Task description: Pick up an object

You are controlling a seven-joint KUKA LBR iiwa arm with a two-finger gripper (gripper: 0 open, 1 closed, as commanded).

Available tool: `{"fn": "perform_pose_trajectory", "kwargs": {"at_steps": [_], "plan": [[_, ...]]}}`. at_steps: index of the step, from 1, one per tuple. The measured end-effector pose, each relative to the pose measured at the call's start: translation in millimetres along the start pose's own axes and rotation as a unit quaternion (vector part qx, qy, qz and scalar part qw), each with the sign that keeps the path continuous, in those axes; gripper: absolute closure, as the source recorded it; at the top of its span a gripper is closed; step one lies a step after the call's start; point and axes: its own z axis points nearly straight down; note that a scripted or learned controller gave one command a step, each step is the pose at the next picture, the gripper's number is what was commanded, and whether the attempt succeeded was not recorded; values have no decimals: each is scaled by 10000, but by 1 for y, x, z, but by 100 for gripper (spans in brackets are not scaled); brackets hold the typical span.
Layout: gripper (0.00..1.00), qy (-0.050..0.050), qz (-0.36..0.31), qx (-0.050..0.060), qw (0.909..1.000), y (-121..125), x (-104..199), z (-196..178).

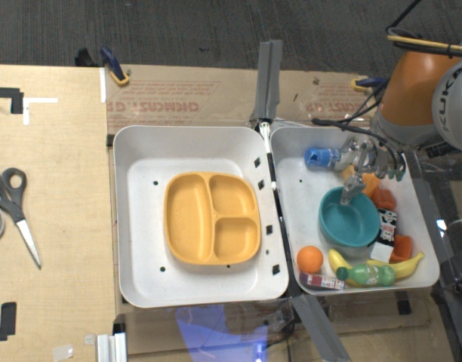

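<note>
objects crowd the right bin (291,202) as the grey-and-orange arm (412,89) reaches in from the right. the gripper (355,181) hangs low over the bin's upper middle, just above the far rim of a teal bowl (349,219) and just right of a small blue toy (320,157). whether its fingers are apart or together cannot be told from this angle, and nothing can be seen between them.

an orange piece (371,184) and a red one (384,199) sit just beside the gripper, against the bowl's upper right. a black-and-white carton (386,228) and a second red piece (402,246) lie along the bin's right side. at the bottom, an orange ball (310,259) rests near the bowl, with a green bottle (367,275) lying across a banana (405,266) beside it.

the left bin (133,217) holds a yellow divided plate (213,219), well apart from the arm. scissors (16,206) lie on the bench at far left.

by the look of it, the pick is in its approach stage: the arm is over the pile and close to several candidates, but no object appears lifted. closing on one piece and raising it clear of the bin are left to do; the tight packing by the bowl could spoil the grasp.
</note>
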Motion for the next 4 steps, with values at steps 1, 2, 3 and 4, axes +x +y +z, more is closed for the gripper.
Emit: {"fn": "perform_pose_trajectory", "kwargs": {"at_steps": [1,2,3,4], "plan": [[100,-140,-8,5,9999,2,-6,-14],[100,-201,-2880,-92,9574,-28,14,-8],[100,-173,-3234,38,9461,-32,19,-144],[100,-194,-2513,32,9677,8,-15,-15]]}}
